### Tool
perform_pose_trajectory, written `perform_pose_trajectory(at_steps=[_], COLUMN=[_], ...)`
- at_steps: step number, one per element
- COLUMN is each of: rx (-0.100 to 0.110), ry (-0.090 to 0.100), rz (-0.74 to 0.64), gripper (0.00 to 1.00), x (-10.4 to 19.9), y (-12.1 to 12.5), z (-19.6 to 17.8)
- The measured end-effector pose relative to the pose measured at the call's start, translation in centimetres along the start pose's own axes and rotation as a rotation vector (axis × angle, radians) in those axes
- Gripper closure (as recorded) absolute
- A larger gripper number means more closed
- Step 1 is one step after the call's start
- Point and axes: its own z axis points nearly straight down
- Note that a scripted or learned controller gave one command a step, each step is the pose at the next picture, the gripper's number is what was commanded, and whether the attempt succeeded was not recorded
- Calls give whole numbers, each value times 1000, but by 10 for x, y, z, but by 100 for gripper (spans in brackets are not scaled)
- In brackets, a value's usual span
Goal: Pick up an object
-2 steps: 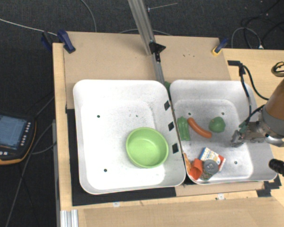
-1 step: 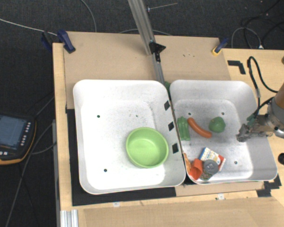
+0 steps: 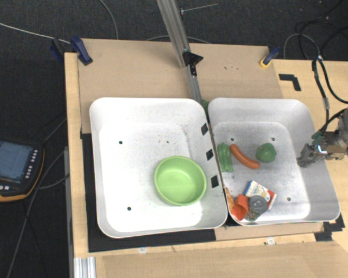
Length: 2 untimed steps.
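"Where did the gripper [image 3: 309, 154] sit?" Mara asked.

"It hung over the right rim of the right bin [image 3: 290, 112], out beyond the green ball [image 3: 266, 153]," Joss said. "Whether it was apart or together could not be told from the camera view; it was small and blurred. Nothing showed in it."

"And the things to pick?"

"All placed against that green ball. An orange sausage-shaped piece [image 3: 244, 157] lay just to the ball's left, tilted. Further left, a green block [image 3: 224, 157] stood against the bin's left wall. Below the ball, near the front wall, a small printed packet [image 3: 261, 191] lay touching a grey round disc [image 3: 257, 206], and an orange scoop-like piece [image 3: 238, 207] lay just left of the disc."

"What of the other bin?"

"The left bin [image 3: 133, 120] held a green bowl [image 3: 180, 180], upright, well to the ball's left and a little lower. Both bins lay side by side on the worktop [image 3: 133, 68]. A metal pole [image 3: 173, 19] rose slantwise from behind where the bins met, well above the ball."
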Motion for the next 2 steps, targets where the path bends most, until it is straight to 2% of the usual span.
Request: perform_pose_trajectory(at_steps=[1, 2], rx=[-2, 2], ry=[-1, 2], rz=[0, -4], gripper=[100, 100], x=[-2, 44], y=[-4, 4], z=[-62, -68])
